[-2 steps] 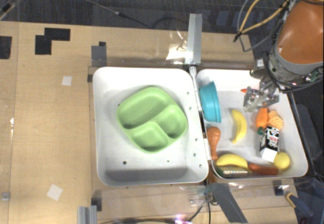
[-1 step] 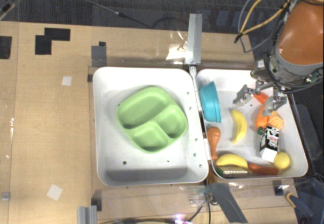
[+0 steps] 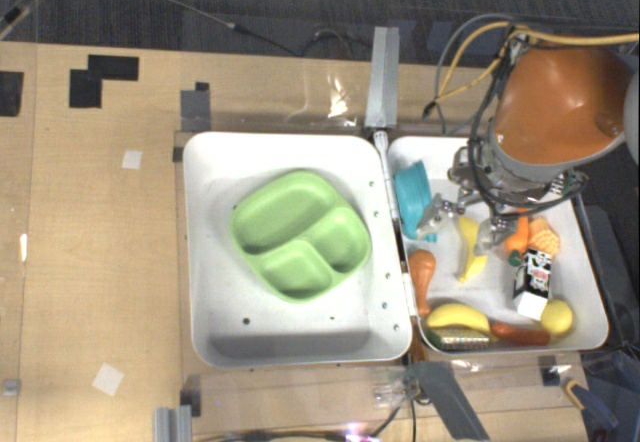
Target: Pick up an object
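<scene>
Right bin [image 3: 596, 325]; yellow piece [image 3: 470, 252] beneath jaws [image 3: 462, 221]

Wooden bench [image 3: 90, 260] bearing two white bins side by side.

The left bin [image 3: 205, 230] sits well out from the gripper [image 3: 462, 220], on the side away from the arm, and the right bin [image 3: 592, 315] lies directly beneath it; their inner walls touch along a shared seam just beside the gripper. A grey metal bar [image 3: 380, 80] lies on the bench beyond the gripper, at the far end of that seam. Past the left bin, far from the gripper, black blocky markings [image 3: 100, 78] and small pale squares [image 3: 132, 160] lie flat on the wood. A small dark bracket [image 3: 196, 108] sits at the left bin's far corner.
</scene>
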